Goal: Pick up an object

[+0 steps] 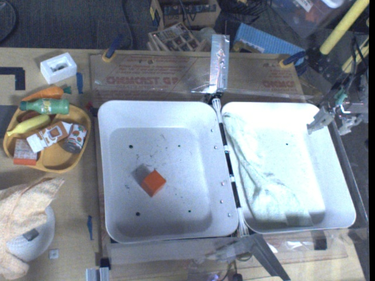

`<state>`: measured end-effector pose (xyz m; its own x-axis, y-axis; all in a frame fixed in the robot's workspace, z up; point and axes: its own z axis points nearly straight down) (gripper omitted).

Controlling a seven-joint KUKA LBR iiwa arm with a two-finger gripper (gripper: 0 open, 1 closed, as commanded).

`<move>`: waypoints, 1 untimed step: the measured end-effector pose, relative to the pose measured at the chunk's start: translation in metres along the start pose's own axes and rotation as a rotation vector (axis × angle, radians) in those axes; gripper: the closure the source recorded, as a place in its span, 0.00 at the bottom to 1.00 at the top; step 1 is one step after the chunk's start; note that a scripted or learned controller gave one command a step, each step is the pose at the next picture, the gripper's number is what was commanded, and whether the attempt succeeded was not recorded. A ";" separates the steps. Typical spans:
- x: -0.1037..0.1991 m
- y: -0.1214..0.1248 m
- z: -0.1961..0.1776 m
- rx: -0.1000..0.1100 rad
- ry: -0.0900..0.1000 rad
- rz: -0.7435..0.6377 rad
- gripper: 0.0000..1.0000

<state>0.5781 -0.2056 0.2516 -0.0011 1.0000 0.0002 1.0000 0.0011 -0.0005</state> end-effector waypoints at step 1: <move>0.037 0.043 -0.056 -0.004 -0.002 0.116 0.00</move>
